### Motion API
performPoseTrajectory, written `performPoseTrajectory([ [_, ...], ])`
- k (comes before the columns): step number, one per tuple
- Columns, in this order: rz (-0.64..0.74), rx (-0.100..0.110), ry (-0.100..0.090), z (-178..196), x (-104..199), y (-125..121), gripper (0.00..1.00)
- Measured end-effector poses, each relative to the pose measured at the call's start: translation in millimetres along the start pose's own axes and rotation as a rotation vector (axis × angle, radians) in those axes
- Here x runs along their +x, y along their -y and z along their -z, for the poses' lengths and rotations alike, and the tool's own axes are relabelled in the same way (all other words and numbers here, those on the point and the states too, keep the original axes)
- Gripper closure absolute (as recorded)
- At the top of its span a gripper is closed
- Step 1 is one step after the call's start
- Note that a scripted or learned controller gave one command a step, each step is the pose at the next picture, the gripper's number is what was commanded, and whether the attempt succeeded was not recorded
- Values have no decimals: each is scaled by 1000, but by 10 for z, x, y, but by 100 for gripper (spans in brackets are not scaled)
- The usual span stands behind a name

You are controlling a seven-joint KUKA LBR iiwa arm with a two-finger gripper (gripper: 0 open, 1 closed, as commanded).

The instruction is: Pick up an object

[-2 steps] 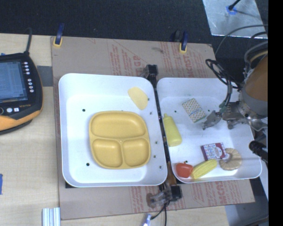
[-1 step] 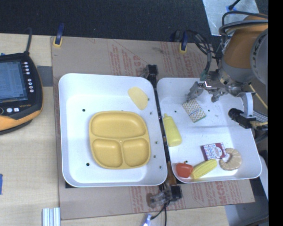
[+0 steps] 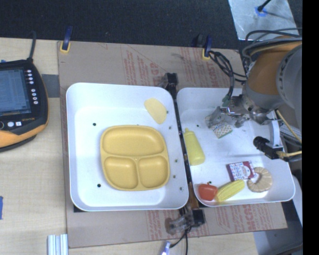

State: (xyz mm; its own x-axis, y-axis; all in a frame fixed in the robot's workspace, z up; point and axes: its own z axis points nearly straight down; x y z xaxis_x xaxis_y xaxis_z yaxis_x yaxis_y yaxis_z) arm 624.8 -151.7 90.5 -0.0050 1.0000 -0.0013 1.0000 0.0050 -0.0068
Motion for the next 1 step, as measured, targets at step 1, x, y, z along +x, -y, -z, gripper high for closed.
performPoseTrajectory([
  [1, 2, -1, 1, 120, -6, -11, 100],
])
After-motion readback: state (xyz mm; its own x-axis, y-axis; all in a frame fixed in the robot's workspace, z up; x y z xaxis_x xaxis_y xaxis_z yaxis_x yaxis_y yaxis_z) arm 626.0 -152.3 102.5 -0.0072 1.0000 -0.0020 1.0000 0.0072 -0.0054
